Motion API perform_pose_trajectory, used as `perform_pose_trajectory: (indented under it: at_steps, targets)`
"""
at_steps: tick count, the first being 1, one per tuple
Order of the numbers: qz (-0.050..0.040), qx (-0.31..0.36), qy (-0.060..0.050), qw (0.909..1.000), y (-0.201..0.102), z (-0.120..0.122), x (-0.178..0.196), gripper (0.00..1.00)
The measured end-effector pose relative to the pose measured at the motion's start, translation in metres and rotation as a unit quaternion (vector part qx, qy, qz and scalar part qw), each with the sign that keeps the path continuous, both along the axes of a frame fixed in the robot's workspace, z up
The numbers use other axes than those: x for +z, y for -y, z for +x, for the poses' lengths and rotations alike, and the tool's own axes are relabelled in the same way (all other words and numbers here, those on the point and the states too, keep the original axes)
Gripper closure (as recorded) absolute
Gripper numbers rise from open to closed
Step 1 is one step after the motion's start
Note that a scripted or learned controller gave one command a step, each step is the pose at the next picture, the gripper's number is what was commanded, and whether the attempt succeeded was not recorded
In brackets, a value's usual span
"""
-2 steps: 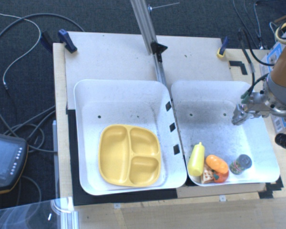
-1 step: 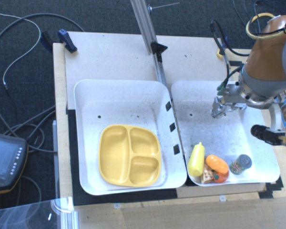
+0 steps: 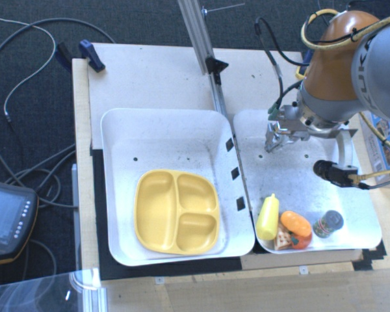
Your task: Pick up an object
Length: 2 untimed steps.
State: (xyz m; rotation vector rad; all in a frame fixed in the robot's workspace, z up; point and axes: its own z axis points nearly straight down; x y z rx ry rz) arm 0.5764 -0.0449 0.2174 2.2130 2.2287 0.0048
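Gripper (image 3: 273,142), finger state unclear, hangs over right bin's (image 3: 370,203) upper end; bottle (image 3: 268,217), orange toy (image 3: 296,226), can (image 3: 327,223) cluster nr front wall. Risk: crowding could spoil a grab.

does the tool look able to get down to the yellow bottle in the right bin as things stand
Probably yes. The tool hangs over the right bin, and bare floor lies between it and the yellow bottle. The orange toy beside it might crowd one side.

The arm (image 3: 370,51) is grey with a glossy orange band (image 3: 341,44), black cables looping beside it, and a pale metal gripper (image 3: 275,142) below the wrist.
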Motion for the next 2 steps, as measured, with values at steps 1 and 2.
perform_pose_trajectory:
  at_steps: [1,2]
  targets:
    - [0.0006,0.001,0.001,1.0000,-0.059,0.016,0.011,1.00]
    - [0.0008,0.000,0.000,1.0000,-0.113,0.035,0.023,1.00]
